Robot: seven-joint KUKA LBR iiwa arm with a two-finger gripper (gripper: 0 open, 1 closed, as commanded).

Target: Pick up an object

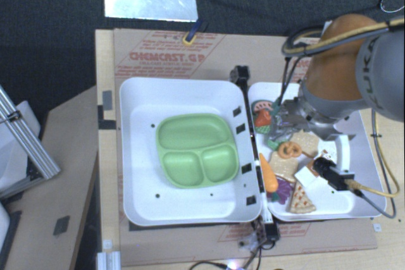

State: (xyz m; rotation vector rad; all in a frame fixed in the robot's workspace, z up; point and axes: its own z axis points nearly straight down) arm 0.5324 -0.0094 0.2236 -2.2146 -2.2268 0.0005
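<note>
The right white bin (354, 202) holds several toy foods. A pretzel (290, 150) lies on a cracker, an orange carrot (268, 175) rests by the divider, a pizza slice (301, 199) sits at the front and a purple piece (283, 188) is beside it. A red and green item (262, 117) sits at the bin's back left. My gripper (280, 129) hangs low over the bin's left part, just above the pretzel and beside the red item. The wrist body hides its fingertips.
The left white bin (136, 98) holds a green three-compartment tray (196, 150). A black hinge strip (248, 136) runs between the bins. The grey and orange arm (345, 66) covers the right bin's back half. Cables trail over the bin's right rim.
</note>
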